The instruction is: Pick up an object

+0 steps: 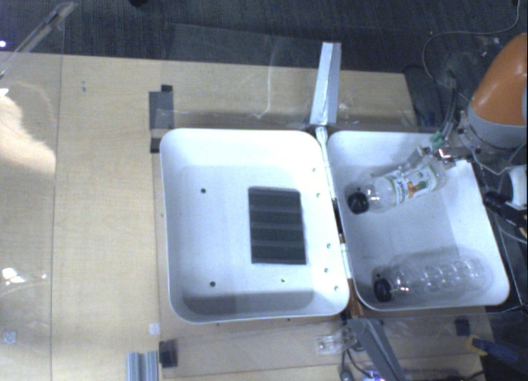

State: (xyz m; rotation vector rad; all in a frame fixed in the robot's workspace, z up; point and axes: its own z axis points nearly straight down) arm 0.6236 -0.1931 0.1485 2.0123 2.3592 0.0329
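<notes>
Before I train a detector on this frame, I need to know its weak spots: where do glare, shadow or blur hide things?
In the camera view, glare whitens the clear sheet at the left; the clear bottles and blend into the right bin; a soft shadow lies along the left bin's near wall; the end effector looks blurred at the frame's edge.

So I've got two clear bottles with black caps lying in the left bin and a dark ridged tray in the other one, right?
Not quite: the bins are swapped. The camera view shows both clear bottles, the labelled one and the ribbed one, lying in the right bin, black caps pointing left. The dark ridged tray lies in the left bin.
</notes>
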